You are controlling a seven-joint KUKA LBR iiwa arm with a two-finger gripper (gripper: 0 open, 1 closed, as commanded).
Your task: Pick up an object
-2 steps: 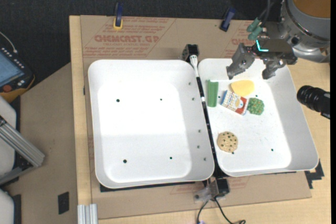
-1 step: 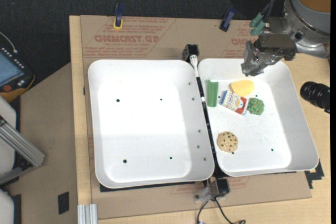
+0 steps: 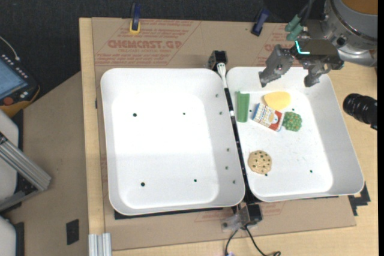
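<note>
The gripper (image 3: pixel 294 74) hangs over the far end of the right bin (image 3: pixel 336 147). Its two fingers (image 3: pixel 271 71) are spread wide apart, and nothing is between them. Just below it lies a yellow piece (image 3: pixel 276 99), lying flat with its long side going left to right. A small carton (image 3: pixel 267 116) touches it, tilted. A green block (image 3: pixel 242 107) stands up and down beside the carton. A green broccoli (image 3: pixel 293 122) and a cookie (image 3: pixel 260 161) sit nearby.
</note>
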